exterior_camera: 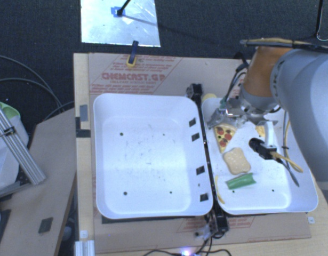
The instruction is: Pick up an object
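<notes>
Jaws [223, 116] low over the pizza slice [224, 136] in the right bin [300, 196] — opening cannot be told; approach step — next, closing squarely on it.

From my seat the two bins look like smooth moulded plastic, white with a soft sheen; the left bin [148, 159] carries faint grey scuffs across its floor, and the right bin [292, 196] looks cleaner. Both sit on a matt brown cardboard sheet [148, 76] printed in red. At the upper left of the frame a metal plate [120, 15] shines dull silver. The arm [302, 89] has a satiny grey painted shell. The pizza slice [224, 136] and bread piece [237, 160] look like matt plastic.
</notes>
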Controlling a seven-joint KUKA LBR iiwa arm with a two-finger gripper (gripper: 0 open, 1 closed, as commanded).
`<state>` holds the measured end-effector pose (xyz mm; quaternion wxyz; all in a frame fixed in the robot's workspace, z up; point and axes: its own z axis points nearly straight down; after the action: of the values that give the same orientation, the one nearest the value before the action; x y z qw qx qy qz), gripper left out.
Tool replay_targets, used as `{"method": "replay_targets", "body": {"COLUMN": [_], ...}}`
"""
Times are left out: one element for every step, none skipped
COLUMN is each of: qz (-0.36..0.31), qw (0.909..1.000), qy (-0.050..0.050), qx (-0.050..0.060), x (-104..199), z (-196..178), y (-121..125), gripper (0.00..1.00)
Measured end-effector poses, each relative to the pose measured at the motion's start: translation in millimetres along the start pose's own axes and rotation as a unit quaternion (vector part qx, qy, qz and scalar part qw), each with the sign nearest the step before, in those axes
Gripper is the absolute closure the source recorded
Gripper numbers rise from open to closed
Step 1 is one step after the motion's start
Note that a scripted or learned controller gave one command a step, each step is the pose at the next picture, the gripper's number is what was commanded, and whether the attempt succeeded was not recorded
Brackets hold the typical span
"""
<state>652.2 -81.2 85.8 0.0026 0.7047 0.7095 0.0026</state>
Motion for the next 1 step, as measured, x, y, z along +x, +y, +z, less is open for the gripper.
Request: {"method": "replay_targets", "body": {"qz": [0.001], "qw": [1.0000], "qy": [0.000], "qx": [0.001], "x": [-15.3], "z": [0.1], "y": [17.8], "gripper": [0.00]}}
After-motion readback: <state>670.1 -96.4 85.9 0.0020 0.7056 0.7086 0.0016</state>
